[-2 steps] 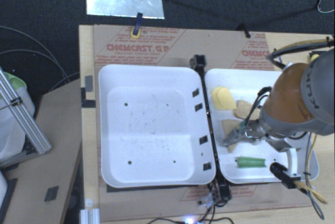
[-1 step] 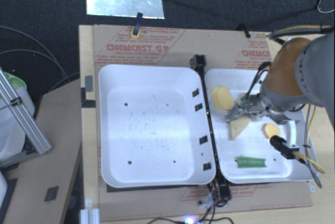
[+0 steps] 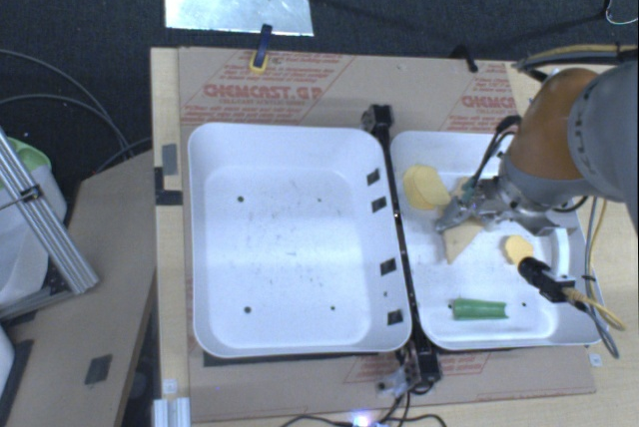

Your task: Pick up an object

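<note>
Currently, in the camera view, the grey arm with its orange band point(image 3: 559, 131) is being reached in from the right, and the two-finger gripper point(image 3: 461, 215) is being held low inside the right-hand shallow white bin point(image 3: 439, 325). It is sitting directly over the pale tan wedge-shaped block point(image 3: 461, 240), probably because that piece is being targeted for the pick. Whether the pincer is wide, narrow, or clamped on anything cannot be told: the metal tips are being blurred together and the wedge is not being seen between them.

Candidate objects are all being kept in the right bin: a yellow rounded lump point(image 3: 424, 186) just up-left of the gripper, a small yellow rounded piece point(image 3: 517, 247) near its right, and a green flat strip point(image 3: 479, 309) lying well apart toward the near wall. The left-hand shallow white bin point(image 3: 290, 141) is being left as the probable drop side.

Judgement: a grasp is being attempted, not confirmed; the wedge's sloped faces are likely being awkward for the pads.
</note>
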Controlling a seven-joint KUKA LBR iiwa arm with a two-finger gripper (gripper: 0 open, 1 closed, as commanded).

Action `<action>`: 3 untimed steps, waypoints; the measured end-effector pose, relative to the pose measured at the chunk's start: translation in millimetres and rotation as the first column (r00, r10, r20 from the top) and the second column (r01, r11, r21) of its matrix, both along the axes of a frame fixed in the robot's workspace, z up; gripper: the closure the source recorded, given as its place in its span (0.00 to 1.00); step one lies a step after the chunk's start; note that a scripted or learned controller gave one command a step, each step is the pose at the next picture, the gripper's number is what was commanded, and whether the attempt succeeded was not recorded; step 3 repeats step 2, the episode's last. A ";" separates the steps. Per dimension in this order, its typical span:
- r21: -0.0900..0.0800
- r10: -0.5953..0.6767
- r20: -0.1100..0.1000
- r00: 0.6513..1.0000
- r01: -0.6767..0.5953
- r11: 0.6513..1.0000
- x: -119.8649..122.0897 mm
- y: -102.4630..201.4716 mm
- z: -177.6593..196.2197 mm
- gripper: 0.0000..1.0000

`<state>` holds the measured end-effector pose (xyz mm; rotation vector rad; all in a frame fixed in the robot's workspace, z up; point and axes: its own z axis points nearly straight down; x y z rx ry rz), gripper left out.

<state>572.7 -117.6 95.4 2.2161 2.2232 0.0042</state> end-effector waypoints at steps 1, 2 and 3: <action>0.001 0.008 0.012 1.000 -0.008 1.000 52.7 54.7 95.9 1.00; 0.002 0.006 -0.003 1.000 -0.006 1.000 42.9 102.5 88.7 1.00; 0.002 0.006 -0.003 1.000 -0.006 1.000 42.9 102.5 88.7 1.00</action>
